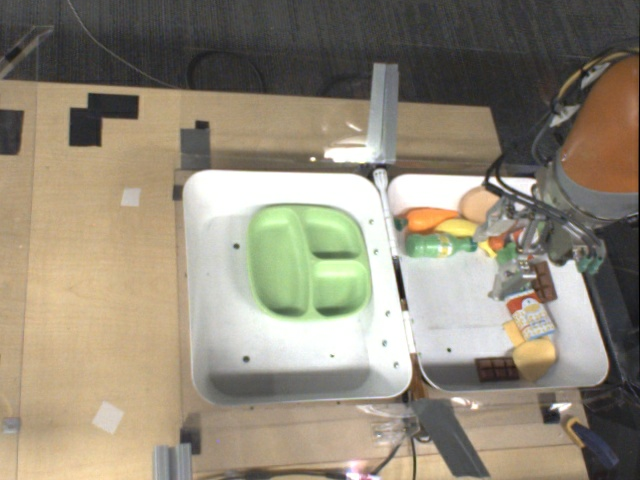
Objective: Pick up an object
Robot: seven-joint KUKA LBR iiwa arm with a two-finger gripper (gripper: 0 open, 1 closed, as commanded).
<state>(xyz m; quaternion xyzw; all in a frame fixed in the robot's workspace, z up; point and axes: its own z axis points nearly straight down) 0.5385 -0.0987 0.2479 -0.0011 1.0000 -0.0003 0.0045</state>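
One camera sits high above the bench [90,298] and looks down at a slant. It sees the left bin [215,368] and the right bin [450,318] side by side, with dark floor [250,18] at the far edge.

Arm [598,148]: rounded orange band on top, grey ring beneath. Black cables [560,103] loop beside band, more trailing down toward wrist. Gripper [512,278]: metal-grey, small and boxy, with dark brackets and small teal part on side.
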